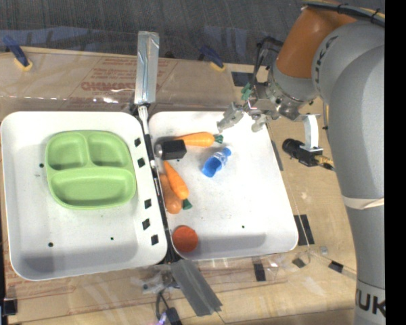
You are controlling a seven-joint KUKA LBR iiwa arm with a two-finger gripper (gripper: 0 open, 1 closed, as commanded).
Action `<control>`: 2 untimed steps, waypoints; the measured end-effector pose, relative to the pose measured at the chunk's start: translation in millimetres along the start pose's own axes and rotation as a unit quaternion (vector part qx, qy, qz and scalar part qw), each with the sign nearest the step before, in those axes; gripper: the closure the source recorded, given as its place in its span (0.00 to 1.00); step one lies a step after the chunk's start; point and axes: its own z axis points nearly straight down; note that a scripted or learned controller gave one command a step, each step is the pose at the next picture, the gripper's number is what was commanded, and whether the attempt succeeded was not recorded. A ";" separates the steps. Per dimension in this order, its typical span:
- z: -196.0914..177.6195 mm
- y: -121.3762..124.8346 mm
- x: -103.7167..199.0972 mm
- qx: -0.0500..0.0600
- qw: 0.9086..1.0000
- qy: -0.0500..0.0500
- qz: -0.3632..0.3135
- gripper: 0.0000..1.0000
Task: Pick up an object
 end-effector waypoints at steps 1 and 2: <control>112.7 6.9 15.6 -0.001 1.000 0.000 -0.009 0.00; 88.3 7.2 -26.0 -0.003 0.990 -0.002 -0.143 0.00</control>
